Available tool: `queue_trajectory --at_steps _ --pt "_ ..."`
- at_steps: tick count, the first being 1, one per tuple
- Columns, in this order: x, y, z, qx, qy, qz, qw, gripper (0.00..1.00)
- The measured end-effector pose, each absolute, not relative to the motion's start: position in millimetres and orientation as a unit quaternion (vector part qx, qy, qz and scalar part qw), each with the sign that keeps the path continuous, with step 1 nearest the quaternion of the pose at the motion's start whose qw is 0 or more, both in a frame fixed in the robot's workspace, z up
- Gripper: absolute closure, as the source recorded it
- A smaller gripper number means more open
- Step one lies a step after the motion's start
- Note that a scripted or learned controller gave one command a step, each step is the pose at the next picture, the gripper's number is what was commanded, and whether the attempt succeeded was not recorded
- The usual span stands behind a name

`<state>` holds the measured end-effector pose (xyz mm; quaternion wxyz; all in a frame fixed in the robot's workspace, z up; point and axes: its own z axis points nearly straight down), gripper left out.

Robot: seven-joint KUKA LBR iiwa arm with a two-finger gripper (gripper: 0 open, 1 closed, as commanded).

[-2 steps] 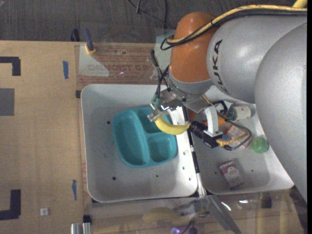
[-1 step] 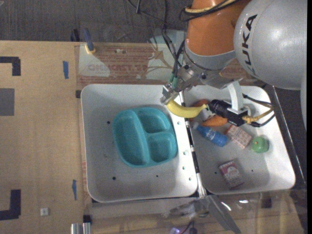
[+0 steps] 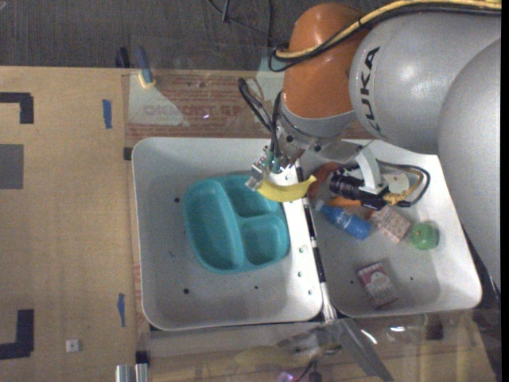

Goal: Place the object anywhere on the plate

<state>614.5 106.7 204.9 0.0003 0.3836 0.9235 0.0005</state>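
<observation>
Yellow banana (image 3: 288, 188) sits right under the gripper (image 3: 269, 173), at the upper right corner of the teal plate (image 3: 235, 225). From above it looks pinched at its left end between the fingers, though the wrist hides much of the grasp; I take it as held, with some doubt. The banana lies partly over the plate's rim and partly over the divider between the two bins.

Plate: three compartments, lying in the left bin (image 3: 159, 277), all compartments bare.

Right of the plate, in the other bin: blue bottle (image 3: 346, 220), green ball (image 3: 424, 235), small red box (image 3: 377, 283), a patterned block (image 3: 392, 224).

Step in hand, as I judge it: carry phase, object arriving at the plate edge.

Next move calls for a short shift toward the plate's middle, a lowering, then release, so the banana does not tip off the rim.
</observation>
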Motion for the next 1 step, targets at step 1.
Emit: queue_trajectory --at_steps 1 --pt "614.6 106.7 205.2 0.384 0.923 0.0006 0.001 0.00"
